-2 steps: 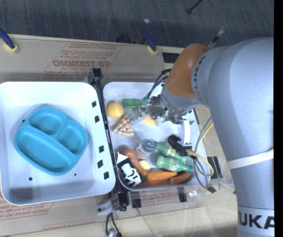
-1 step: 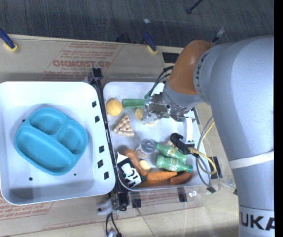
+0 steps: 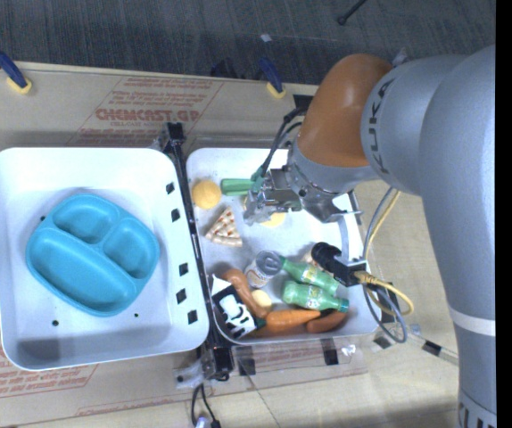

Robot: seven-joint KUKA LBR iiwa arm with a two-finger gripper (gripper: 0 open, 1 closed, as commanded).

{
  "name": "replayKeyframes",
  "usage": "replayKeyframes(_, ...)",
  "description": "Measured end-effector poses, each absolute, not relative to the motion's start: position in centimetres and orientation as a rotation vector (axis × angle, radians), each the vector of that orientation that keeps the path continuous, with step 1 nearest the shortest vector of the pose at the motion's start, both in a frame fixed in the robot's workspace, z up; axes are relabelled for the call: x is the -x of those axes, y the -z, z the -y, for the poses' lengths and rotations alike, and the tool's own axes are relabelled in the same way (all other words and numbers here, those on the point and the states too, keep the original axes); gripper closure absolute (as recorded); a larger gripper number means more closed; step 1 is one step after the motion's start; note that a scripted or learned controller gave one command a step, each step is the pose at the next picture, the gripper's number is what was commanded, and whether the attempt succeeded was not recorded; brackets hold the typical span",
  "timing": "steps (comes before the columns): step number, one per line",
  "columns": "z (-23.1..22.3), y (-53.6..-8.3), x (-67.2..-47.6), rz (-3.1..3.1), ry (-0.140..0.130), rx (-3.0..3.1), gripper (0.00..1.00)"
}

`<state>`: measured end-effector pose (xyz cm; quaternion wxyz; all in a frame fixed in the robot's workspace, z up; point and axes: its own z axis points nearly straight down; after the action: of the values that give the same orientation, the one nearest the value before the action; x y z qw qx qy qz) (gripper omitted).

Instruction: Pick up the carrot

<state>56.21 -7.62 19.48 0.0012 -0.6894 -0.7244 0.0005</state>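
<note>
Nearest us, the carrot (image 3: 290, 321) lies along the near edge of the right bin (image 3: 352, 326), wedged among a sausage (image 3: 241, 293) and green bottles (image 3: 314, 285). Farther back our gripper (image 3: 265, 201) hovers mid-bin; how its claw stands we cannot tell. We risk snagging a neighbour in that clutter.

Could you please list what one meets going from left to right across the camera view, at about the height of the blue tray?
Left bin → blue tray → waffle piece → claw → black cable connector.
</note>
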Motion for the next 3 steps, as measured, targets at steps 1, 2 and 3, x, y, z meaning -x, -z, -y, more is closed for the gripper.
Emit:
replayKeyframes(1, 13.4, -17.3, -51.1, 2.635, -0.01, 1.699, 1.0)
replayKeyframes(2, 13.3, -17.3, -51.2, 2.636, -0.008, 1.697, 0.0)
replayKeyframes(3, 17.7, -16.1, -56.0, 2.629, -0.008, 1.717, 0.0)
